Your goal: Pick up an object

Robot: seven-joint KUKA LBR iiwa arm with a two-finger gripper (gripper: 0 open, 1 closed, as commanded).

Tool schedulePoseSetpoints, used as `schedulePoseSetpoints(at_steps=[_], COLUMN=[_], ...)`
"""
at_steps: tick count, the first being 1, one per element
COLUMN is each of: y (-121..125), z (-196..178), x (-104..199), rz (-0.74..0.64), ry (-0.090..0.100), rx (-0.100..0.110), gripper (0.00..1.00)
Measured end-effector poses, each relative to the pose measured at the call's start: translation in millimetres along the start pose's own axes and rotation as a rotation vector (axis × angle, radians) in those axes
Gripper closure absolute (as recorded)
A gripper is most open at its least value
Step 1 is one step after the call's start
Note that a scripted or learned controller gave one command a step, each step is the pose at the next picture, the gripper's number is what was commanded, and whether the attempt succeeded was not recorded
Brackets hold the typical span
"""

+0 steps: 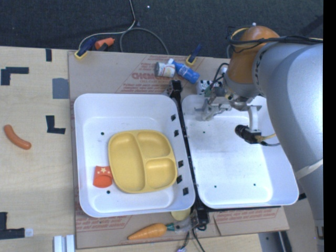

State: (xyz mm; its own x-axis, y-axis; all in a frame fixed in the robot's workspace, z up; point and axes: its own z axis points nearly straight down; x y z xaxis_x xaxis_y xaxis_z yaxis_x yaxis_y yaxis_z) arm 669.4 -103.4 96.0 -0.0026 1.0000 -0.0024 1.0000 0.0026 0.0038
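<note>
A yellow divided plate (142,160) lies in the left bin (86,109). A small red-orange block with a star (103,176) rests against the plate's left side. My gripper (210,107) hangs low over the far left corner of the right bin (236,193), close to the wall between the bins. I see nothing held in it. The grey arm with its orange band (252,41) comes in from the right and covers the right bin's far right part.
A white and blue bottle (176,70) lies on the cardboard behind the bins. A toy carrot (149,231) lies in front of them, and an orange sausage (17,137) on the bench far left. A black cable fitting (248,134) hangs over the right bin.
</note>
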Motion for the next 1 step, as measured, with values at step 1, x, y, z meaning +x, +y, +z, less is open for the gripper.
schedulePoseSetpoints(at_steps=[1], y=[-23.8], z=[-108.8], x=[-70.1], rz=[0.007], ry=[-0.004], rx=[-0.006], gripper=[1.00])
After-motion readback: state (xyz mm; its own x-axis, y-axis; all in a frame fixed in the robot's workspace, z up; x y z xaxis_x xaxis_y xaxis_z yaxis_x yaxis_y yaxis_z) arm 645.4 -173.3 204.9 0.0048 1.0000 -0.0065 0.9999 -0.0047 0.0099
